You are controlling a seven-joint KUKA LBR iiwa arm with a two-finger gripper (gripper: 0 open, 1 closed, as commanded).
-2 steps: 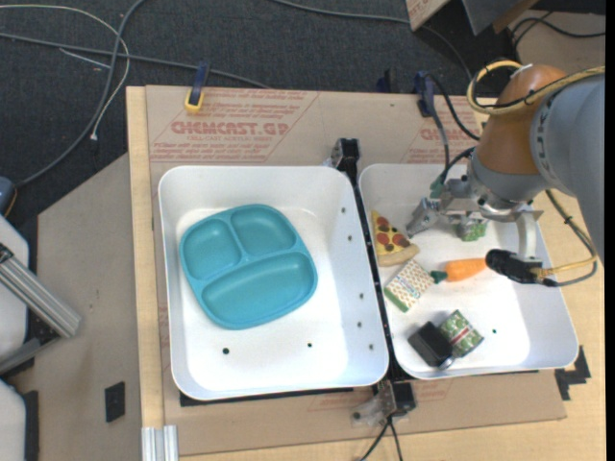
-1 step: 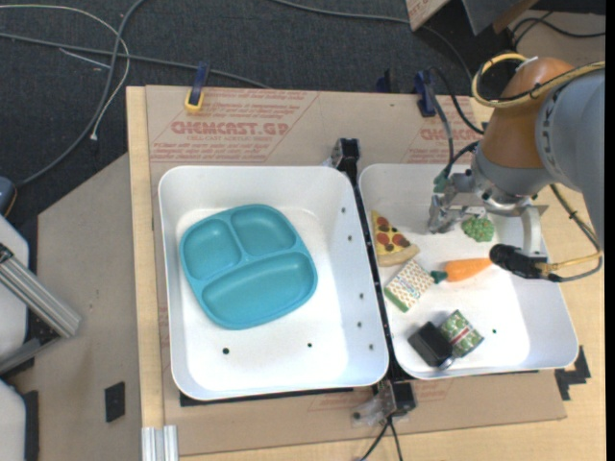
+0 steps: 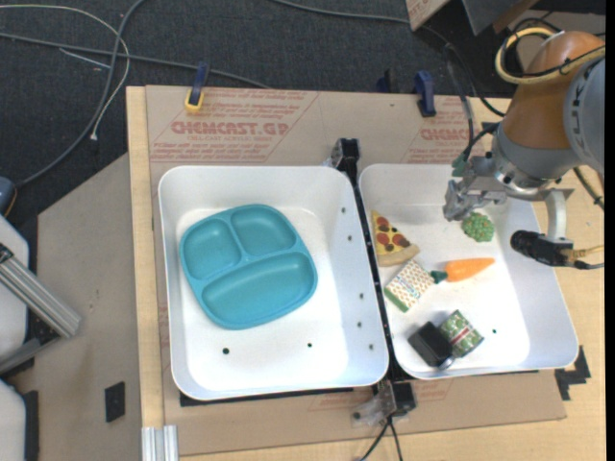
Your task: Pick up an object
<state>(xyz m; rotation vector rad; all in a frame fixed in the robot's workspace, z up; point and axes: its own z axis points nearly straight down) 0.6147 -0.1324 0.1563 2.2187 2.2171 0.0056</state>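
In the right bin (image 3: 538,353), the arm's fingers (image 3: 465,206), spread unclear, hover touching the green broccoli (image 3: 478,227) just below, which could roll aside if clipped off-centre.

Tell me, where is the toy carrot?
The toy carrot lies in the right bin, below the green broccoli and right of the patterned packet.

teal plate (image 3: 249,265) | orange carrot (image 3: 467,270) | green broccoli (image 3: 478,227) | white bins (image 3: 178,334) | dotted packet (image 3: 408,285)

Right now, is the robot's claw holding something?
Gripper: right above the green broccoli toy in the right bin; open or shut cannot be told.
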